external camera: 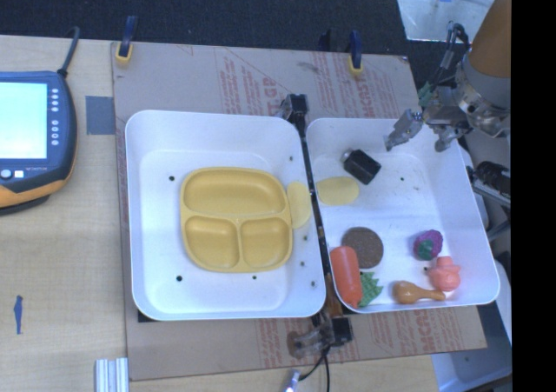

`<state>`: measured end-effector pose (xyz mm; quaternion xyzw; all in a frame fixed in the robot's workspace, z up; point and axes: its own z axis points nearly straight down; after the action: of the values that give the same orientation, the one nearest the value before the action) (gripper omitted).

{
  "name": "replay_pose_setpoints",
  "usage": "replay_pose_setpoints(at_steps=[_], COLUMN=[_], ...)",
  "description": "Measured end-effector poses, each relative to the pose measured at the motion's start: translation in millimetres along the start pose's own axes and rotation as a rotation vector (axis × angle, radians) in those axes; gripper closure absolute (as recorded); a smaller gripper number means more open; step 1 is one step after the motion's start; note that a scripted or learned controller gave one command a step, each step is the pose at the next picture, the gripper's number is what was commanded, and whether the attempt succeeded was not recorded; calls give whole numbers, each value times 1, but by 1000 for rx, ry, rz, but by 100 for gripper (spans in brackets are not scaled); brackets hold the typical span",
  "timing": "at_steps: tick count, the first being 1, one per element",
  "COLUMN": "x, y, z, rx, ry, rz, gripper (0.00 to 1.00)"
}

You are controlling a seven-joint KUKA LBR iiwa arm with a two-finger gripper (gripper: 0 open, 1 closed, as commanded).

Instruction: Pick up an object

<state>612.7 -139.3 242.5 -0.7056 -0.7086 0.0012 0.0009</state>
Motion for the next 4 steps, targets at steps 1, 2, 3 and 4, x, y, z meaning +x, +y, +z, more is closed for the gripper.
replay_pose_setpoints(at_steps=[1, 2, 3, 4], x=[-6, -61, -72, -73], y=[-55, -73, -134, -134], z=[68, 105, 152, 141], rx=[2, 1, 0, 0], ry=[0, -1, 1, -1], rz=[-1, 1, 0, -4], gripper=[0, 0, 0, 100])
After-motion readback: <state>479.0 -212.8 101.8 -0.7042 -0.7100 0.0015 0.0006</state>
